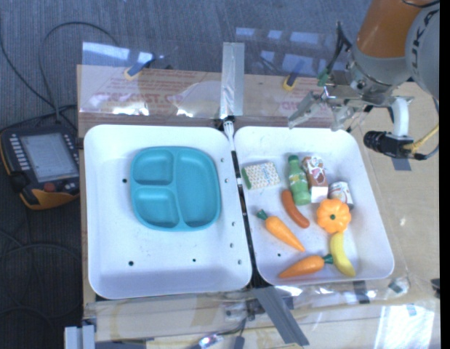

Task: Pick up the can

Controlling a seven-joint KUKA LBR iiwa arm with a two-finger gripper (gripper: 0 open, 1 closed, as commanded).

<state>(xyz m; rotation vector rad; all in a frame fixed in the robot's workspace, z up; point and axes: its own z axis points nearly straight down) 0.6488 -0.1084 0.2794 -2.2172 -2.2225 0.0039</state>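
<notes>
The can [341, 193] is small, with a silver top and a red label. It lies in the right bin [370, 195] near the right wall, just above an orange pumpkin [334, 215] and beside a red and white carton [315, 174]. My gripper [317, 120] hangs above the far rim of the right bin, well behind the can. It is open, its fingers spread wide with nothing between them.
The right bin also holds a green bottle [298, 180], a checkered packet [259, 174], three carrots [283, 231], and a banana [342, 254]. A blue divided plate [174, 187] sits in the left bin [108, 217]. A pendant [39, 162] lies left of the bench.
</notes>
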